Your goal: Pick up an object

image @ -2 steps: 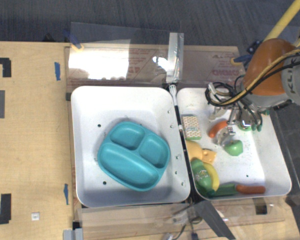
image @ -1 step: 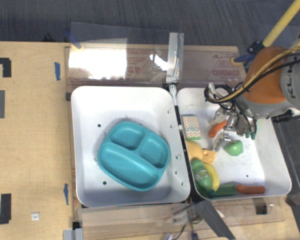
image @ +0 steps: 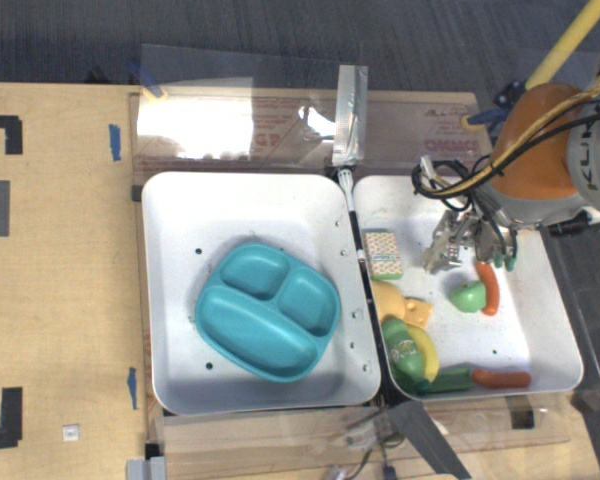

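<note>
My gripper [image: 450, 251] hangs over the middle of the right bin [image: 555, 338], reaching in from the right under the orange wrist band. Just below it and slightly to the right lie a green apple-like toy [image: 468, 297] and an orange-red carrot-like piece [image: 490, 288]. To its left a small patterned box [image: 383, 251] rests by the bin's left wall. A yellow toy [image: 406, 312] and a green-and-yellow toy [image: 411, 354] sit at the front left. Along the front wall lie a green piece [image: 450, 377] and a red chili [image: 501, 378]. I see nothing held.
The left bin [image: 170, 208] holds a teal divided plate [image: 268, 310]. A metal divider [image: 350, 118] and a clear sheet stand behind the bins. Black and yellow cables [image: 450, 180] loop near the wrist. Cardboard bench surface lies to the left.
</note>
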You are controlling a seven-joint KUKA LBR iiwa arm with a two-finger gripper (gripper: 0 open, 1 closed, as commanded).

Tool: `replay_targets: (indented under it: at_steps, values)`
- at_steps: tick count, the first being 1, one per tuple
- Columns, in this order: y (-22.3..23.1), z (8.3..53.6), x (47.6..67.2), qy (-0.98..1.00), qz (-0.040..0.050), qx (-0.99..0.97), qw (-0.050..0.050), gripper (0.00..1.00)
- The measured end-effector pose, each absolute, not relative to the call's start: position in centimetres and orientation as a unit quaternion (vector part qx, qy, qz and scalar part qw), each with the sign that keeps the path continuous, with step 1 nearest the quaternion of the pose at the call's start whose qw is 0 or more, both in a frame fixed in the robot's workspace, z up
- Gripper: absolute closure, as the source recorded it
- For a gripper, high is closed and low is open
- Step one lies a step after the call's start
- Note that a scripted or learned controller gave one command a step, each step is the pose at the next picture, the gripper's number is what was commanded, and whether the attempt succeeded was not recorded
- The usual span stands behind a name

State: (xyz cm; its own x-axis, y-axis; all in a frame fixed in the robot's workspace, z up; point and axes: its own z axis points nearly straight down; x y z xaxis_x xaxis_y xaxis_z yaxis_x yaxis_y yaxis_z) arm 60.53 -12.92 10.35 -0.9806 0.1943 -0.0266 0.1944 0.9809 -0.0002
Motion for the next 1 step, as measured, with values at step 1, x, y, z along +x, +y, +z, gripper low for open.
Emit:
replay_targets:
  at_steps: [1]
  values:
    - [-12.88, 10.24, 60.48, 0.995, -0.0012, 0.097, 0.012, 0.0]
